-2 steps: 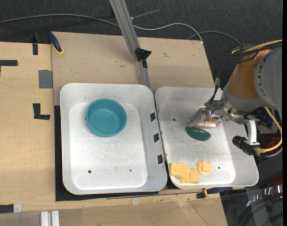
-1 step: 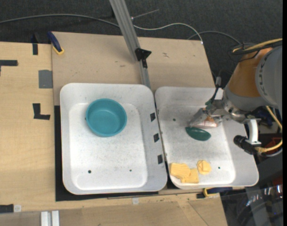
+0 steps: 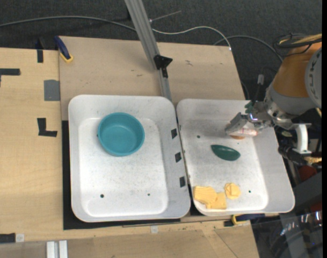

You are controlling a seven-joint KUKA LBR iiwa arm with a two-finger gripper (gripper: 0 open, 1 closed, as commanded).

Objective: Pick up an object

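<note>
The two-finger gripper [image 3: 241, 128] hovers low in the right white bin [image 3: 270, 198]; its finger state cannot be told. A dark green oval object [image 3: 225, 152] lies just below, apart.

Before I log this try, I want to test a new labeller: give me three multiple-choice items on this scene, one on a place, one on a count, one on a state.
1. Where is the teal bowl?
A. In the left bin
B. In the right bin
C. On the bare bench

2. How many yellow pieces lie at the right bin's near edge?
A. None
B. Two
C. Five

3. How does the dark green object lie?
A. Stacked on the yellow pieces
B. Inside the bowl
C. Flat on the bin floor, apart from the gripper

Answers: 1 A, the bowl sits in the left bin's far half. 2 B, one larger and one smaller piece lie side by side. 3 C, white floor shows between it and the gripper.
</note>
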